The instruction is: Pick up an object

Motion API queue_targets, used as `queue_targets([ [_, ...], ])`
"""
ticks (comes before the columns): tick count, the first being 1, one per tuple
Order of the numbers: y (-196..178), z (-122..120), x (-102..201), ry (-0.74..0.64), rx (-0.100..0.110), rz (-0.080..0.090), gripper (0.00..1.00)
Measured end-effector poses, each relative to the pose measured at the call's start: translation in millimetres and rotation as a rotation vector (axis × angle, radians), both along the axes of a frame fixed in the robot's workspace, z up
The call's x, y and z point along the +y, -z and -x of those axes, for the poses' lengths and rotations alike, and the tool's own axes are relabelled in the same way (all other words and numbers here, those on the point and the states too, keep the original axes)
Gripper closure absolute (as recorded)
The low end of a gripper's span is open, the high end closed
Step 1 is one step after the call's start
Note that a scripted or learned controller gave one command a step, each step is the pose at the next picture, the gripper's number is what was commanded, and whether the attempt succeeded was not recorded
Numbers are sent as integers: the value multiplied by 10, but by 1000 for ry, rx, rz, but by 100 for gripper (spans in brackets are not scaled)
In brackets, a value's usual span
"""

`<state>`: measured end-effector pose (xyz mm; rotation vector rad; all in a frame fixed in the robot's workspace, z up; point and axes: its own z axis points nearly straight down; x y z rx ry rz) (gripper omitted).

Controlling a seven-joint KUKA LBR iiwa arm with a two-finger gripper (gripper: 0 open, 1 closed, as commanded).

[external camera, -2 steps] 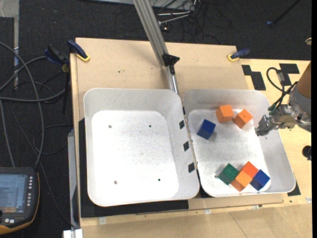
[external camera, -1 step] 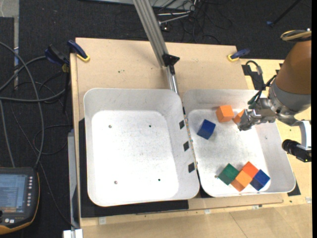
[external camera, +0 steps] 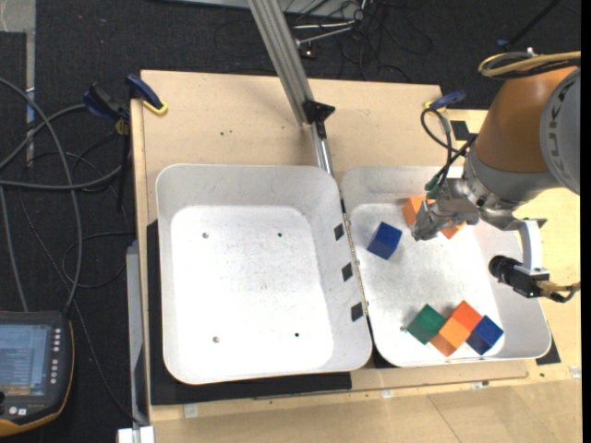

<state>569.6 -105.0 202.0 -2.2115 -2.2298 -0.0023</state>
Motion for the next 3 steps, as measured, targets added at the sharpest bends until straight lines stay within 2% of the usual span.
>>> queue_targets([
  [2, -218, -98, 1151, -2, -1, 0, 100],
  [3, -173, -252, 1733, -1, -1, 0, 100],
])
